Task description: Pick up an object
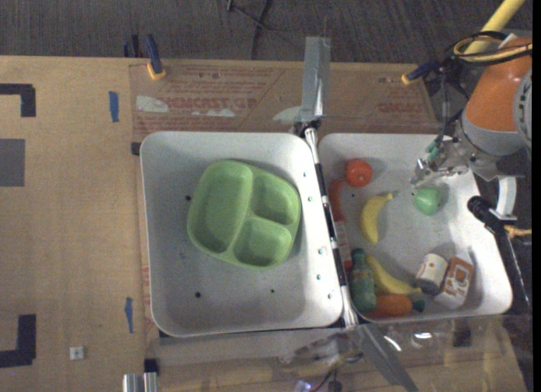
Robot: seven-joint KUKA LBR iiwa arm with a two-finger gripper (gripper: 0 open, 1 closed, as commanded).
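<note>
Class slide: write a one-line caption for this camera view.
End effector poised above a small green object in the right white bin; a green divided plastic plate lies in the left white bin.

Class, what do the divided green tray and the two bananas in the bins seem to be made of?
Green tray: likely moulded plastic, matte, one even colour with rounded compartments. Upper banana and lower banana: probably plastic toy fruit, smooth and uniformly yellow, though the view is too coarse to be sure.
</note>
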